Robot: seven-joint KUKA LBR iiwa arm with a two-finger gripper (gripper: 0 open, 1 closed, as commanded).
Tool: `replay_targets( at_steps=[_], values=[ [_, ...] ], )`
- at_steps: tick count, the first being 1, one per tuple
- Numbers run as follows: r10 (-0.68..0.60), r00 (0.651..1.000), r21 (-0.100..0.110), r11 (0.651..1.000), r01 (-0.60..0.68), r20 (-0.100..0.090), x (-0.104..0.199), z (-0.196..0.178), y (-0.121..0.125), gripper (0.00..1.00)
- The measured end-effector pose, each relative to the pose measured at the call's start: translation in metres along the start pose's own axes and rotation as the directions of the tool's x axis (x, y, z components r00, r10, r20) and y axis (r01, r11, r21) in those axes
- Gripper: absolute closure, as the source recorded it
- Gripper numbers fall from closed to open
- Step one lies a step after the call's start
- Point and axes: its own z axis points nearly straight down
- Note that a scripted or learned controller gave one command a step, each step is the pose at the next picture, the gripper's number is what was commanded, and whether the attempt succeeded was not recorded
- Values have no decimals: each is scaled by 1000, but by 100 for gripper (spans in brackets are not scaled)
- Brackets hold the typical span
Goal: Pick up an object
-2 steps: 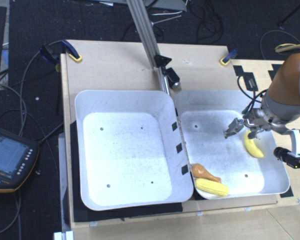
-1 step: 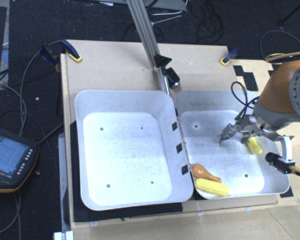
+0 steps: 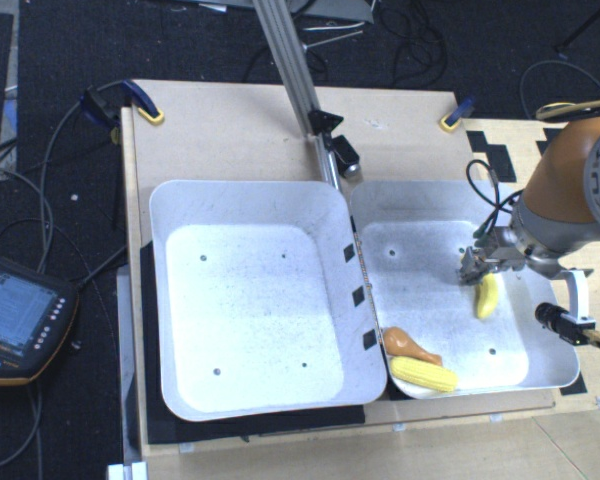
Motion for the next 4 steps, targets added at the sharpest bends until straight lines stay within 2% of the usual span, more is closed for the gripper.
replay_targets(
  at_steps=[2,4],
  values=[
    [1,1000,-3,1000,-1,1,2,-111,7,100],
    [-2,1000,1,1000,2,-1,110,-97,13,100]
  ],
)
